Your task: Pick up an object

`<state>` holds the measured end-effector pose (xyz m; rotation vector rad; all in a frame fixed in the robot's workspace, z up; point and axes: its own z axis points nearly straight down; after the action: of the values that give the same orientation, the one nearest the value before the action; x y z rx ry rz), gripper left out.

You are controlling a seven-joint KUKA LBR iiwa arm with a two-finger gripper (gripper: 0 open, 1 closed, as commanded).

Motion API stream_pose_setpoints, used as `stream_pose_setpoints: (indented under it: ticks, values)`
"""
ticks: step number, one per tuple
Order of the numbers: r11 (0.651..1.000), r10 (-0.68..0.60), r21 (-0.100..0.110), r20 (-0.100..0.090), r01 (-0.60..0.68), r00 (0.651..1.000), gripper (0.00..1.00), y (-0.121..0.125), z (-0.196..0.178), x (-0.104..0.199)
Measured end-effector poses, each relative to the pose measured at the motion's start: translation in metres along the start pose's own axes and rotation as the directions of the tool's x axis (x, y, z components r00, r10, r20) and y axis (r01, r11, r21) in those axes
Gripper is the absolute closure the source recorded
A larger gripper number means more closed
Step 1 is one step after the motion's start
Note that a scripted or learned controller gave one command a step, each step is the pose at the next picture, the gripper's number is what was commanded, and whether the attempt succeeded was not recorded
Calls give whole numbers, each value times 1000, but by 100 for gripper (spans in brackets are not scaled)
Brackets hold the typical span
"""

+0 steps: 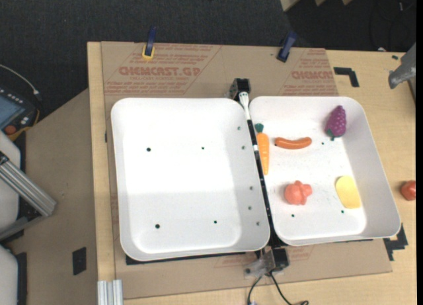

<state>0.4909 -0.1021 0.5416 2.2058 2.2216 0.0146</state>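
The right bin (316, 168) holds several toy foods. A purple bunch of grapes (336, 122) lies at its far right corner. To the left of the grapes lies a reddish-orange sausage (293, 142). An orange carrot (263, 153) with a green tip rests along the bin's left wall. A pink-red lumpy fruit (298, 192) sits near the front, and a yellow lemon-like piece (347, 191) lies to its right.
The left bin (178, 178) is bare white with a few dark dots. A small orange-red object (408, 190) lies on the cardboard outside the right bin. A grey metal part (403, 72) pokes in at the right edge. Clips (149, 47) hold the cardboard's far edge.
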Motion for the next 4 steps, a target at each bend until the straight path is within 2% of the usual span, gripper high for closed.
stream_pose_setpoints:
  ticks: [1, 3, 4]
  values:
    - [1000, -4, 15, -3, 4, 1000, 0, -11, 6, 91]
    - [1000, -4, 12, -3, 4, 1000, 0, -10, 7, 266]
    - [1000, 2, 12, -3, -2, 1000, 0, -10, 6, 306]
